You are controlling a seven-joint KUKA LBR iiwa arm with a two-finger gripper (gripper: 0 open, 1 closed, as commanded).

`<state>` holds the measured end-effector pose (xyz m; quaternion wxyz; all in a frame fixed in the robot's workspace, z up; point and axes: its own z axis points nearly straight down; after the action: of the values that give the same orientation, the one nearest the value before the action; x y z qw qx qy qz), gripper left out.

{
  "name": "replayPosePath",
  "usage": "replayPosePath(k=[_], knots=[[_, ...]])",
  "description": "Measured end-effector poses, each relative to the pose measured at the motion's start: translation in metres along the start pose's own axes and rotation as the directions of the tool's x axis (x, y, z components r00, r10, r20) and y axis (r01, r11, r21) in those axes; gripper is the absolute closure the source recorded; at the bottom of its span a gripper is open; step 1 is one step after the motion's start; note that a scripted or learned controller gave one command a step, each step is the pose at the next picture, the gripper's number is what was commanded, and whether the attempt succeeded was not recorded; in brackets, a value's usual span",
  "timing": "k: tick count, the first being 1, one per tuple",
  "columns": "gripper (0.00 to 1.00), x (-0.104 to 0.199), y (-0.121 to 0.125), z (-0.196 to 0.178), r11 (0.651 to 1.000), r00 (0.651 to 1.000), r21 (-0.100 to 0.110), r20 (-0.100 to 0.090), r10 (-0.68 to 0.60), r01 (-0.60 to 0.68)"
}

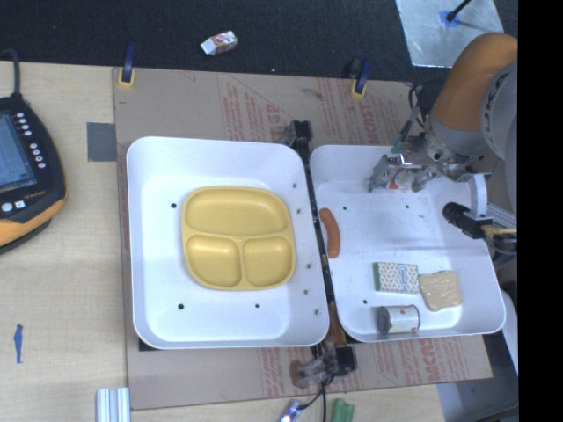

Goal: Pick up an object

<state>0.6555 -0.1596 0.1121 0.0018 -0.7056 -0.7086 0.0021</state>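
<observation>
**Gripper at the far end of the right bin, all objects lying nearer the camera**

The gripper (400, 176) hangs low over the far part of the right bin (352, 161), at the end of the grey arm (475, 77) reaching in from the right. Whether its fingers stand apart or together cannot be told from this angle, and nothing is seen between them. Taking the gripper as landmark: the sausage (330, 232) lies nearer the camera and to the left, against the bin's left wall, its long axis running away from the viewer, roughly along that wall. Further toward the camera lie the patterned card (397, 277) and, just beside it to the right, the tan sponge (440, 290); nearest the front rim rests a small can (398, 320) on its side, axis running left to right. The sausage appears the closest candidate, though the wall beside it may crowd one finger. The trio at the front sits close together, which could hinder a clean descent. A yellow divided tray (237, 236) occupies the left bin (149, 236), well apart from the gripper. A pendant (22, 178) lies at the bench's left edge.
</observation>
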Motion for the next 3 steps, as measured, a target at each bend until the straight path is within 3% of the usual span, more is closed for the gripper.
replayPosePath(k=[1,2,3], knots=[[1.00,0.000,0.001,-0.012,1.000,1.000,-0.002,0.000,-0.002,0.002],[0.00,0.000,0.001,-0.012,1.000,1.000,-0.002,0.001,-0.002,0.002],[1.00,-0.001,0.001,-0.022,1.000,1.000,-0.002,0.001,-0.003,0.003]])
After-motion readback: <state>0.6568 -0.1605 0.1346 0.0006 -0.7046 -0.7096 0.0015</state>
